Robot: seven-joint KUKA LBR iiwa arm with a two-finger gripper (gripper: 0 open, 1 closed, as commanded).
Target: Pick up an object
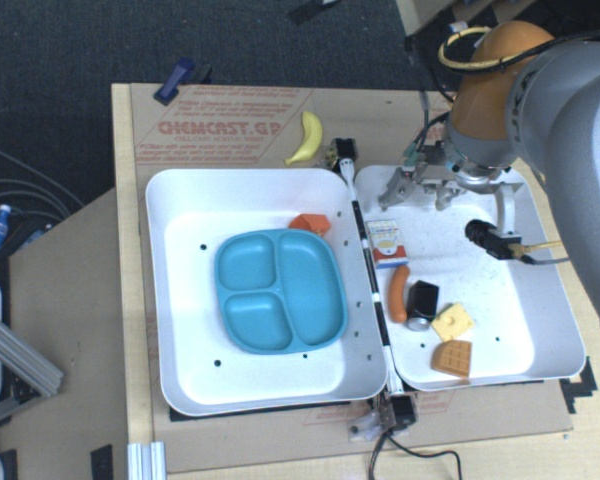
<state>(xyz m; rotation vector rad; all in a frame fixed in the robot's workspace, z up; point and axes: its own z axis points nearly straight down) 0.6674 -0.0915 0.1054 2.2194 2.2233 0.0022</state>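
Note:
My gripper hangs over the far left corner of the right bin, open, with nothing between its fingers. Just in front of it, along the bin's left wall, lie a small white and red carton, an orange sausage-shaped piece and a small black block. Nearer the front are a yellow cheese wedge and a brown waffle square. The left bin holds a blue divided plate and an orange piece by its far right corner.
A yellow banana lies on the bench behind the bins, beside a small black fitting. A blue object sits at the bench's far left corner. The grey arm covers the right bin's far right side.

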